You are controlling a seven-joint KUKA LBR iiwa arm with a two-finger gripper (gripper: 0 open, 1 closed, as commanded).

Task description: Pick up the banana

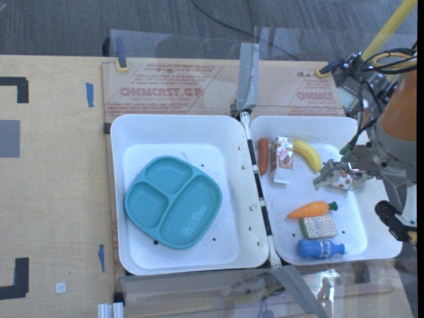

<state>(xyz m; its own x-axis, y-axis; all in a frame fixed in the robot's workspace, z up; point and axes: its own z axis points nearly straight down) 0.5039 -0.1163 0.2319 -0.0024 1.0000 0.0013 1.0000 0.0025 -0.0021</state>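
While the gripper (329, 175) is poised low over the right bin (371, 240), its grey fingers (324, 178) are seen reaching toward nine o'clock, but whether they are parted or closed cannot be told at this size; nothing is seen between them. The banana (308, 154) is found just beside the fingertips, at about eleven o'clock from them, lying on the bin floor and apparently untouched. Its long axis is run from ten o'clock to four o'clock, with the lower end curving toward the gripper. A small white, red-spotted object (342, 181) is noted close against the gripper at its three o'clock side; what it is cannot be made out.

Further out, a white carton (283, 159) and a sausage (263, 156) are laid at the banana's nine o'clock, while a carrot (310, 210), a sponge (319, 227) and a blue bottle (319, 248) are spread toward six o'clock. A teal divided plate (173, 201) is held in the left bin (126, 138). A short shift up and leftward is judged to be what the pick-up requires.
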